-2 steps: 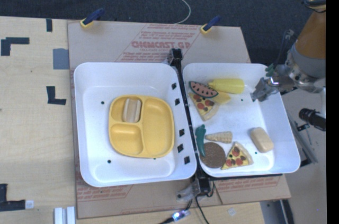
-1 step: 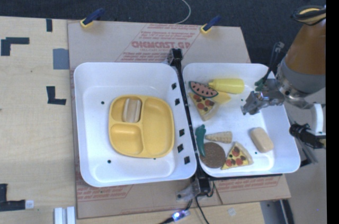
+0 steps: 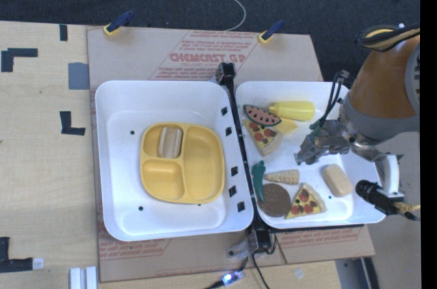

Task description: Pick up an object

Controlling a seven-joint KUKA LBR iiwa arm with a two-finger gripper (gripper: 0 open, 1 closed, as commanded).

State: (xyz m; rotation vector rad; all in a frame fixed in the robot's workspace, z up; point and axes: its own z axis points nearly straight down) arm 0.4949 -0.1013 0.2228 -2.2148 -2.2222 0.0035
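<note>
Cardboard-covered bench [image 3: 205, 55] under two white bins. We see gripper [image 3: 311, 149] low in right bin [image 3: 341, 216], near pizza slice [image 3: 263, 135]; grasp state: cannot tell.

"CHEMGRAF" in red on cardboard sheet [image 3: 205, 55]
</note>
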